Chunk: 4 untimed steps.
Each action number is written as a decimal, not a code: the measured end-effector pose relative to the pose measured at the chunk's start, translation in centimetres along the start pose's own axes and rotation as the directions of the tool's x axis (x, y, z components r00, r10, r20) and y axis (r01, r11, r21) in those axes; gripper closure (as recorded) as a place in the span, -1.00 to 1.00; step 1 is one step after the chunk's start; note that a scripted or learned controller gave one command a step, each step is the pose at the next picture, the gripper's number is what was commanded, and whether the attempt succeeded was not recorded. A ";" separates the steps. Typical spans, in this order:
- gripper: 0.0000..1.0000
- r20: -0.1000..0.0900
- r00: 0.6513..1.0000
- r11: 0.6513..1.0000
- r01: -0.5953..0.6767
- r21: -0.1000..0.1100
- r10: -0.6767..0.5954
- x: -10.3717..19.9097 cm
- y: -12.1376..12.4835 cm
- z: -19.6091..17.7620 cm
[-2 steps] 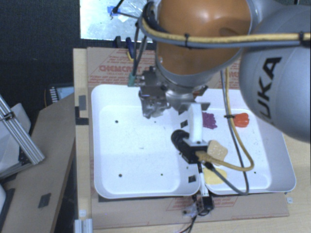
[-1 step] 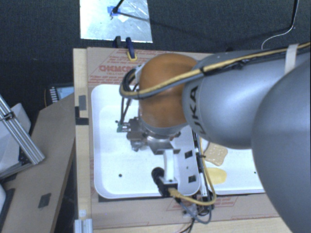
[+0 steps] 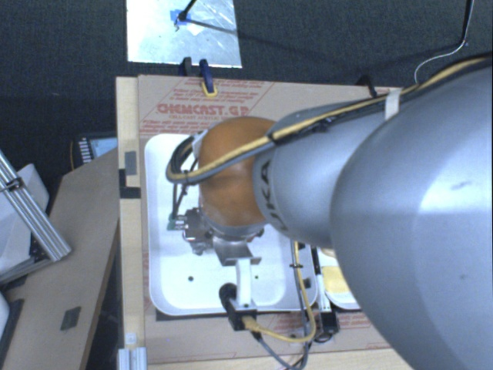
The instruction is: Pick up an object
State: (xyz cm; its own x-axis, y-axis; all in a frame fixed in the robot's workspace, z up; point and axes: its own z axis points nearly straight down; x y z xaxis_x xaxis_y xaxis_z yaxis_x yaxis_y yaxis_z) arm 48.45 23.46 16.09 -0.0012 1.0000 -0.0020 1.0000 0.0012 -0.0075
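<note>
The big smooth metal arm [image 3: 400, 206] is plain grey, with a rounded orange band [image 3: 231, 172] above the wrist. Below it the shallow plastic bin [image 3: 173, 284] is white. The flat cardboard sheet [image 3: 200, 102] is pale tan with red printed lettering. Yellow cable [image 3: 308, 122] crosses the arm.

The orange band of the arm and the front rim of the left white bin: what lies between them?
In the camera view, the metal wrist assembly hangs below the orange band; bare white floor of the left bin continues to its front rim.
</note>
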 end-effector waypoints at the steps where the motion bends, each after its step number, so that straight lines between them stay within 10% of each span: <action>1: 1.00 -0.006 1.000 1.000 0.001 -0.018 -0.001 -0.1 2.9 -10.0; 2: 1.00 0.005 1.000 1.000 -0.003 0.010 0.003 -3.4 -0.2 7.0; 4: 1.00 -0.003 1.000 1.000 -0.001 -0.007 0.001 -3.3 2.1 7.7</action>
State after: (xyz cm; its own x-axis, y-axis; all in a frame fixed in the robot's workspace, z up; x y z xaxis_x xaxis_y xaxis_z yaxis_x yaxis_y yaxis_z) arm 50.51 20.12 8.35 -0.0005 1.0000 0.0008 1.0000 0.0005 -0.0009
